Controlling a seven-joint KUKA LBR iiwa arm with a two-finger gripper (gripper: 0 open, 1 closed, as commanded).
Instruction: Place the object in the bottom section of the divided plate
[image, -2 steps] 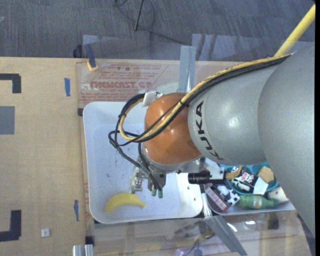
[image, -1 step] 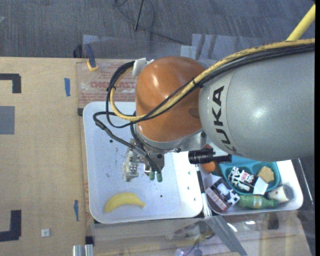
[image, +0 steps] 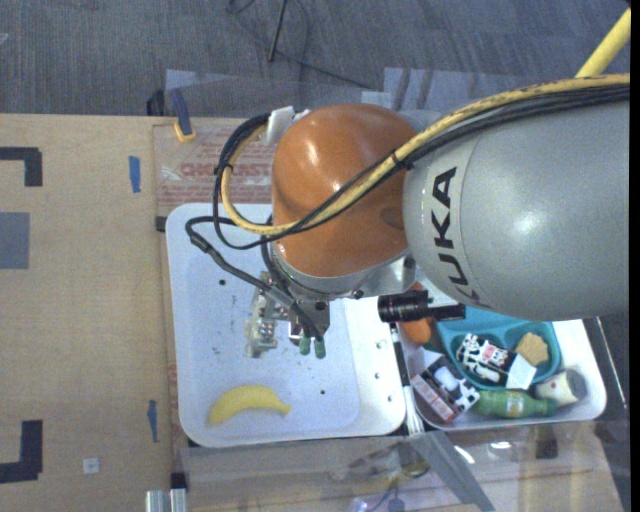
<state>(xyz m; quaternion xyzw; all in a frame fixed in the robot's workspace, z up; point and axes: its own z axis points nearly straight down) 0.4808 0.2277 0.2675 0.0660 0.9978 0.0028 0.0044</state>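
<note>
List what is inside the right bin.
The right bin holds a blue divided plate, a green bottle, a yellow piece and printed packets. The arm covers its upper part.

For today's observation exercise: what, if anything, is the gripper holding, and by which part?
Nothing shows between the fingers of the gripper; it hangs over the left bin, apart from the banana.

The bench bears two white bins side by side.

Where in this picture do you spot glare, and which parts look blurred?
In the camera view, glare sits on the arm's orange band and grey casing; the gripper looks slightly blurred; the banana throws hardly any shadow on the left bin.
</note>
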